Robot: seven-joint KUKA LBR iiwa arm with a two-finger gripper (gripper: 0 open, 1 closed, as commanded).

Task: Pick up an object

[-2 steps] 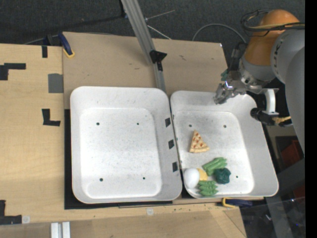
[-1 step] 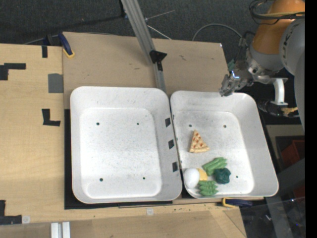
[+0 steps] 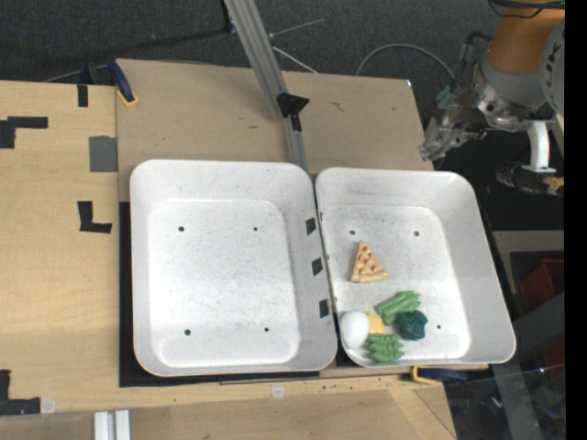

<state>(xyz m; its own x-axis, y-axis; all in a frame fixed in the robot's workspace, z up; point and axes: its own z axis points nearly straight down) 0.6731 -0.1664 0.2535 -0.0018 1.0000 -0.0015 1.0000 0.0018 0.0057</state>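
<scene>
Gripper [image 3: 440, 143] hangs off the far right corner of the right bin [image 3: 477, 246], outside its rim, and from this angle I can't tell whether it's spread or pressed together; nothing visible in it. Arm [image 3: 523, 35] comes in from the upper right, orange band on show. Pickings are all in that right bin: a pizza slice [image 3: 367, 264] lying alone mid-floor, and a huddle at the near edge, with a white egg [image 3: 354, 325] touching a yellow piece [image 3: 375, 323], green leaves [image 3: 397, 304] against a dark green lump [image 3: 412, 324], another green bit [image 3: 385, 347] at the rim. Left bin [image 3: 220, 264] offers nothing to grab. Smart play, I'd say, is the slice: it stands well apart from the rest and from the walls, so a straight drop won't nudge neighbours. It's flat, though, so go low and straddle its narrow width. The huddle by the rim looks like trouble.
</scene>
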